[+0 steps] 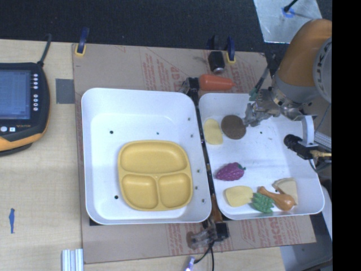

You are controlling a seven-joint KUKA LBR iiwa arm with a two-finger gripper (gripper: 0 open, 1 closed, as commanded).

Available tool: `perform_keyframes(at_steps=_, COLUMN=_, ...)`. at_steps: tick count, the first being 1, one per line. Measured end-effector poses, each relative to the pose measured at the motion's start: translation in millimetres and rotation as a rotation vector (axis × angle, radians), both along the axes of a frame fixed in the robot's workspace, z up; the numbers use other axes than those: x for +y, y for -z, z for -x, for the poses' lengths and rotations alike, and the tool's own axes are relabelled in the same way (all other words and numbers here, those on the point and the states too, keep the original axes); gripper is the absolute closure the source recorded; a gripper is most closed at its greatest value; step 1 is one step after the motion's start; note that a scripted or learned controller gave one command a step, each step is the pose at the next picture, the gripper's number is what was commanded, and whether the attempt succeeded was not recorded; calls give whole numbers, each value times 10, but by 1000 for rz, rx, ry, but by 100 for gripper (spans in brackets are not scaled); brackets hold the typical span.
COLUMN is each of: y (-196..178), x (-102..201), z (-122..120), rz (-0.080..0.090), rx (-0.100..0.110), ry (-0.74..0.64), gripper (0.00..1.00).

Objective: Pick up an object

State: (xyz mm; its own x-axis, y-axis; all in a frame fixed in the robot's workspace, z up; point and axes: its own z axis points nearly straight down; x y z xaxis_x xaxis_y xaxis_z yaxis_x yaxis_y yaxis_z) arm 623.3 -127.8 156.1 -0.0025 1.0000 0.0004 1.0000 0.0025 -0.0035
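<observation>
Where the claw point(252, 116) hung in the right bin point(316, 208), a brown disc point(233, 127) lay just beside it. I could not tell its grip. Well apart, the left bin point(96, 112) held a yellow tray point(154, 175).

The arm point(304, 55) is bulky and rounded — a broad orange band over grey casing. Its wrist narrows to a cluttered metal gripper point(252, 117) with thin dark cables — small, angular parts.

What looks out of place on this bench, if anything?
One thing: an orange carrot-like toy lies outside the right bin, on the cardboard just beyond its far rim. The other toy foods sit inside that bin.
</observation>
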Motion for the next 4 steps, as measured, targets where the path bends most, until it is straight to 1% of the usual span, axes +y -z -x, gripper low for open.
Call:
perform_keyframes(at_steps=1, y=5, x=2, z=3, rz=0, rx=1, ry=0, gripper=0)
perform_keyframes(at_steps=2, y=625, x=304, z=-342, rz=3, rx=-5, ry=-4, gripper=0)
perform_keyframes(at_steps=3, y=509, x=290, z=-350, rz=4, rx=-6, ry=-5, gripper=100)
perform_keyframes(at_steps=4, y=511, x=291, z=-349, rz=4, rx=-6, ry=-5, gripper=0)
